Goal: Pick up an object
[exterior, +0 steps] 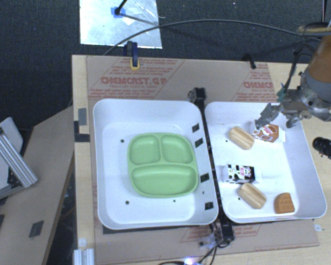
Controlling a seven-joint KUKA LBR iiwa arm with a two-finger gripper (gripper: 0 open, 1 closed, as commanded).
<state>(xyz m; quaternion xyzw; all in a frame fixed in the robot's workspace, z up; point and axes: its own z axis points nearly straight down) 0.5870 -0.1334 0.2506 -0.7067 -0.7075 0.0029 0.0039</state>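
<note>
The gripper [263,123], its fingers' state impossible to tell, was poised over the red-and-white packet [266,132] (bread roll [241,137] just beside), so a nudged, missed grasp was judged likely.

A light green plastic plate w/ three compartments [163,165] is seen at frame centre-left, laid flat in the left shallow white bin [107,148]. A blue-and-yellow clamp [133,54] is fixed at the top edge of the brown cardboard sheet [154,79], upper centre. A shiny foil square [119,15] is seen upper left. An aluminium rail [8,150] is seen at far left.
</note>
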